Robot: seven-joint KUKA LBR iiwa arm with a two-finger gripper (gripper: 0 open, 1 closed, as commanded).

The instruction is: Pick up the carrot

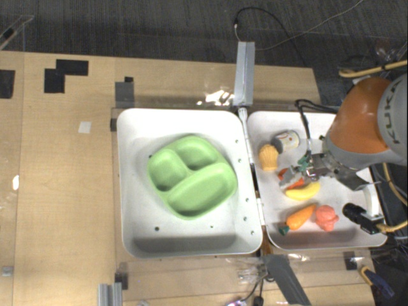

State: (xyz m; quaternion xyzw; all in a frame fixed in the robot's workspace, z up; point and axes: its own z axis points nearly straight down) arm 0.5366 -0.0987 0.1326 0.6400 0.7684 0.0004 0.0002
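Your arm (pixel 366 116) enters from the right, grey with an orange band, and bends down over the right bin (pixel 271 123). Its end effector (pixel 305 166) sits low in the middle of that bin, just above a yellow banana (pixel 302 191) and beside a small red-orange item (pixel 294 183) that is too small to identify. You should note that I cannot tell how the end effector stands or whether it has hold of anything; the tip is crowded and blurred against those items.

The carrot (pixel 299 217) lies near the front edge of the right bin, tilted, with its darker end pointing toward the front left corner. It rests on the bin floor, below the banana and apart from the end effector. A pink lumpy item (pixel 326 217) lies just beside the carrot to its right.

Toward the rear of the same bin you have a yellow corn-like piece (pixel 269 157) and a small pale cylindrical item (pixel 287 139), close together.

The left bin (pixel 134 234) holds a green divided plate (pixel 191 174), tilted slightly in its centre. Both bins rest side by side on the wooden surface (pixel 57 190).
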